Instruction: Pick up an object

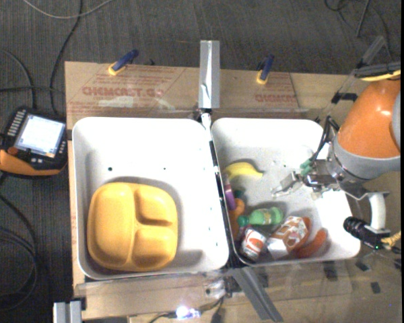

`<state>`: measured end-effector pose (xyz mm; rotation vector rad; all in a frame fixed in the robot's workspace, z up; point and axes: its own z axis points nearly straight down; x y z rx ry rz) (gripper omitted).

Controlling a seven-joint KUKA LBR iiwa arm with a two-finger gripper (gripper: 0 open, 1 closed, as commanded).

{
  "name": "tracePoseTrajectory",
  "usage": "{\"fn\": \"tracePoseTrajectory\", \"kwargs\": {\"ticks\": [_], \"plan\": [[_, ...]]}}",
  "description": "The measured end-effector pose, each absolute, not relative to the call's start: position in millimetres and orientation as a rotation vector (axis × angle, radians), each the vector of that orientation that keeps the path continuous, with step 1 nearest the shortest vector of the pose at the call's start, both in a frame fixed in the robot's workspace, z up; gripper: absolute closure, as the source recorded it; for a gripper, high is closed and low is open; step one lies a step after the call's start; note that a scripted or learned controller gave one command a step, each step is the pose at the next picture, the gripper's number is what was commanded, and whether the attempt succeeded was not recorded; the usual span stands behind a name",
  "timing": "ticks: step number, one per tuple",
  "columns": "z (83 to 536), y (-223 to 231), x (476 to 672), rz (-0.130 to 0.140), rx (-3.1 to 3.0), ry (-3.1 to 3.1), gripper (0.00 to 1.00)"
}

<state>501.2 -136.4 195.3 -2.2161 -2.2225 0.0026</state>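
**Over the right bin: pincer above bare floor, objects crowded at the near wall**

On the counter [87, 86] sit two white bins side by side. One yellow divided tray [132, 226] lies in the left bin [121, 136], toward its near-left corner, with bare floor along the far side and the right wall.

All the small objects are in the right bin [269, 134], bunched in its near-left part. I count one yellow banana [242, 170] near the dividing wall, one green bottle [261, 217] just below it, two small red-and-white packages [254, 242] [291, 231] side by side at the near wall, and one red, sausage-shaped item [312, 242] touching the second package on its right. A few more small coloured pieces [233, 204] press against the dividing wall; how many cannot be told.

One arm [370, 130] reaches in from the right. Its pincer [291, 182] hangs over the bin's middle, fingers slightly parted with nothing between them, near the banana and bottle but apart from both. The far half of this bin and its right side are bare white floor; the near-left corner is tightly packed.

One handheld controller [30, 142] lies left of the counter, and two clamps [122, 61] [263, 69] sit at its far edge.
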Motion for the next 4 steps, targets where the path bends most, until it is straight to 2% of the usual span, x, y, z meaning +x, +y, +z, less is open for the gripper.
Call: {"fn": "tracePoseTrajectory", "kwargs": {"ticks": [1, 2, 3, 4], "plan": [[94, -131, 528.4, 0.000, -2.254, -2.189, 0.00], [94, -131, 528.4, -0.001, -2.254, -2.189, 0.00], [90, -142, 592.3, -0.011, -2.228, -2.231, 0.00], [91, -193, 660.9, 0.026, -2.050, -2.329, 0.00]]}}
